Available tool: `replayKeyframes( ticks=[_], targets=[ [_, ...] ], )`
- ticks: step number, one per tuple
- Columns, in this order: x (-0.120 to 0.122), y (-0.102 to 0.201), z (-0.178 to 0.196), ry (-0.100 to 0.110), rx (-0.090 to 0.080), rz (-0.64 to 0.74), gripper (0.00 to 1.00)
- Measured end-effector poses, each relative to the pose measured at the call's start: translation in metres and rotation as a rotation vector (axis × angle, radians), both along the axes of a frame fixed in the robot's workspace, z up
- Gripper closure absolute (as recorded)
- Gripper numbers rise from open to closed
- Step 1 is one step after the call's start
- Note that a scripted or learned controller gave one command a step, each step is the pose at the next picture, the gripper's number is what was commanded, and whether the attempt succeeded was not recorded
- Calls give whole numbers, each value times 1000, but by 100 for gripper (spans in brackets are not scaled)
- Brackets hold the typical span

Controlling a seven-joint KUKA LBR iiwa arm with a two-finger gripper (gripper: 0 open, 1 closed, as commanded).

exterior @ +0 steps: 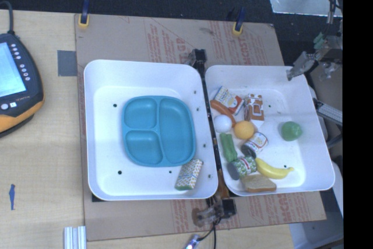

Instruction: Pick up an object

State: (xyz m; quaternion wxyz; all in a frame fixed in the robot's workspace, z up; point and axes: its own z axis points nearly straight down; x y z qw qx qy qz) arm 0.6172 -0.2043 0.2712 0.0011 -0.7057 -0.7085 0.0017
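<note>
Two bins: shallow white plastic trays sat side by side on a brown cardboard sheet (175,38), the left bin (99,125) touching the right bin (315,175) along their inner rims.
Bench: pale wooden bench top (41,183) lay under the cardboard and reached well left of the left bin.
Pendant: a black and orange control pendant with a lit screen (14,81) rested on the bench, well left of the left bin.
Plate: a blue plastic plate with three compartments (158,130) lay flat in the middle of the left bin.
Arm and gripper: the grey gripper (300,64) hung just over the far right corner of the right bin; I cannot tell how it was set, and nothing was seen in its grasp.
Banana: a yellow toy banana (273,169) lay near the front wall of the right bin.
Bread: a tan slice of toy bread (258,184) lay just in front of the banana.
Pouch: a small green and white patterned packet (189,174) lay in the left bin, just at the plate's front right corner.
Green ball: a round green toy (290,130) lay alone toward the right side of the right bin.
Orange: a small round orange toy (244,129) lay near the middle of the right bin.
Egg: a white egg-shaped toy (222,123) lay just left of the orange.
Clamps: two blue and yellow clips (84,11) (238,20) gripped the cardboard's far edge, beyond the bins.
</note>
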Motion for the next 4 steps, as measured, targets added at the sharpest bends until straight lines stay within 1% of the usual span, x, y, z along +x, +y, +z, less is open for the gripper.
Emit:
replayKeyframes(
  ticks=[1,2,3,4],
  targets=[
    [11,66,-94,2,1,2,0],
    [-3,67,-176,-6,-1,-1,0],
    [-2,68,-165,-5,0,2,100],
    [-45,155,-79,1,0,3,100]
  ],
)
